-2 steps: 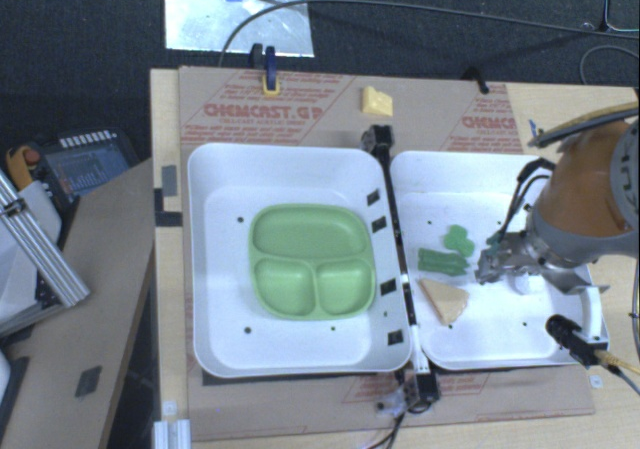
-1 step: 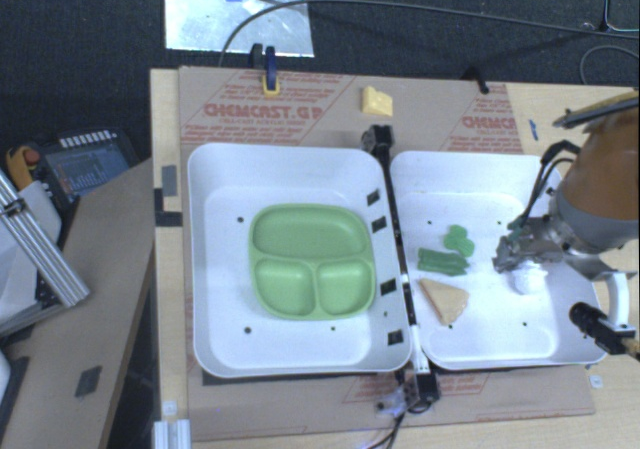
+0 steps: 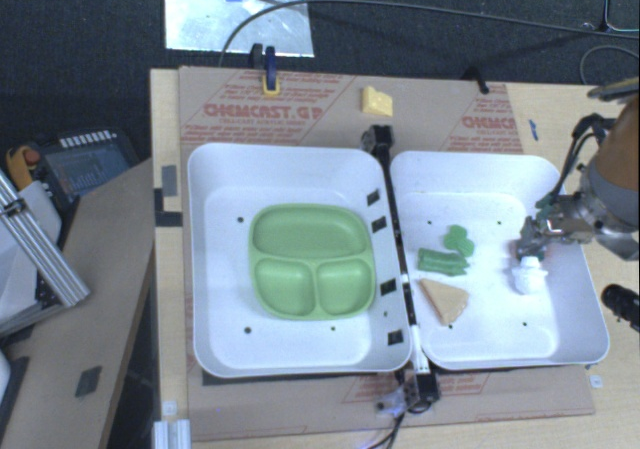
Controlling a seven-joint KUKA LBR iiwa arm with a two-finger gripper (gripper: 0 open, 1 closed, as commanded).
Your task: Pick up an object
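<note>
**Gripper low over a small white piece in the right bin**

The gripper [image 3: 530, 249] hangs at the right side of the right white bin [image 3: 500, 172], directly above a small white rounded object [image 3: 527, 279] that lies on the bin floor. The object appears to sit just below the tips, possibly touching them; the view is too coarse here to say whether it is between them, and I cannot tell if the gripper is spread or closed.

Left of it in the same bin lie a green toy vegetable piece [image 3: 447, 251] and a tan wedge-shaped piece [image 3: 445, 299], well apart from the gripper. The left white bin [image 3: 225, 172] holds a green three-compartment plastic plate [image 3: 308, 261].

Risks, as I judge them: the white object is small and rounded, so an off-centre close could squeeze it out sideways towards the bin's right wall, or the lift could come up empty.
</note>
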